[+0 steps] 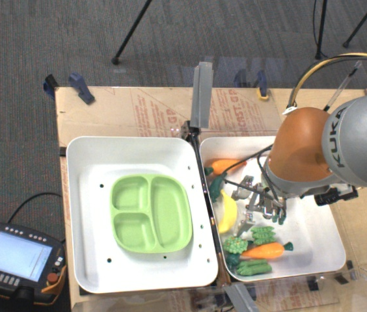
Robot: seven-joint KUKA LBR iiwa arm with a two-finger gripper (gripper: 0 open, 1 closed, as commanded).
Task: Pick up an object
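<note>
My gripper [261,212] hangs low in the right bin [323,242], its metal fingers pointing down among toy food. Just left of it lies a yellow banana-like piece [226,213]. Below it sit a green broccoli piece [262,233], a smaller green floret [235,244], an orange carrot [263,250] and a green pod [254,268]. Another orange carrot [222,166] lies at the bin's far left corner. Nothing is plainly seen between the fingers.
The left bin [86,174] holds a light green divided plate [151,213]. A grey upright post [202,96] stands behind the seam between the bins. A teach pendant [17,259] lies on the floor at lower left.
</note>
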